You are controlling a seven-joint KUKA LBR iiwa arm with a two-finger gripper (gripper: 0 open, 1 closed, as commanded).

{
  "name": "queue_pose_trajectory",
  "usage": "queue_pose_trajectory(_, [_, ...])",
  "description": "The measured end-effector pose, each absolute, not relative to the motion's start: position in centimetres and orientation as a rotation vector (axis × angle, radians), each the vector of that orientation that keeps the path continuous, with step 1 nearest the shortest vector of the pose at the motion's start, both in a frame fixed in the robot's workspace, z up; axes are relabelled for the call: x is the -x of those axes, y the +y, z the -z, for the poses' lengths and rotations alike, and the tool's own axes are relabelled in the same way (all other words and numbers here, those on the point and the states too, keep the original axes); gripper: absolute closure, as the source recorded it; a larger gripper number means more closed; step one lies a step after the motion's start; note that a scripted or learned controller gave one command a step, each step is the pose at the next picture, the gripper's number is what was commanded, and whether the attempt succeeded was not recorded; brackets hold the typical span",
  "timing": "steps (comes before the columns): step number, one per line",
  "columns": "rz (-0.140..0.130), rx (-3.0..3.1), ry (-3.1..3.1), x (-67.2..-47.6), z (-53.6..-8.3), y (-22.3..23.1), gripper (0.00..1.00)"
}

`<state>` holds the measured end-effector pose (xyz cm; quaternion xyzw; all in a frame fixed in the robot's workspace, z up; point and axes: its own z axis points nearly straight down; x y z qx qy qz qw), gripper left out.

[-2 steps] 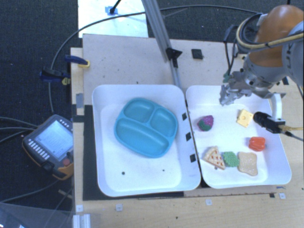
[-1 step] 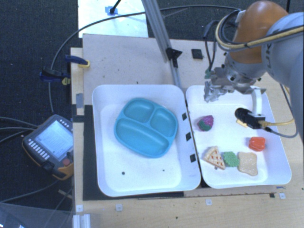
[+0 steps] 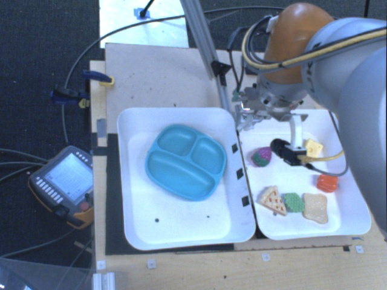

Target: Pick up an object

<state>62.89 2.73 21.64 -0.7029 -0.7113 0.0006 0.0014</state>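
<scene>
A small purple and green toy (image 3: 261,156), perhaps a bunch of grapes, lies near the left wall of the right bin (image 3: 347,219), just below the robot's hand (image 3: 247,124). It looks light, rigid and lumpy, likely smooth plastic that could slip, so a grip across its middle seems safest. The hand hangs above the bin's upper left corner, holding nothing that can be seen; whether it is spread or pressed together cannot be told from this angle. The right bin holds six toy foods, one of each: the purple one, a yellow wedge (image 3: 313,148), an orange-red piece (image 3: 327,182), a pizza slice (image 3: 273,200), a green piece (image 3: 294,202) and a toast slice (image 3: 315,208). The last three sit in a row, touching or nearly so. The left bin (image 3: 136,213) holds one blue divided plate (image 3: 184,162). Both bins rest side by side on the counter (image 3: 157,77)
</scene>
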Motion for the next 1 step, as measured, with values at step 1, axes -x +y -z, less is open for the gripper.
queue_pose_trajectory(1, [0.001, 2.206, -2.234, -64.4, -21.67, 8.56, 1.0])
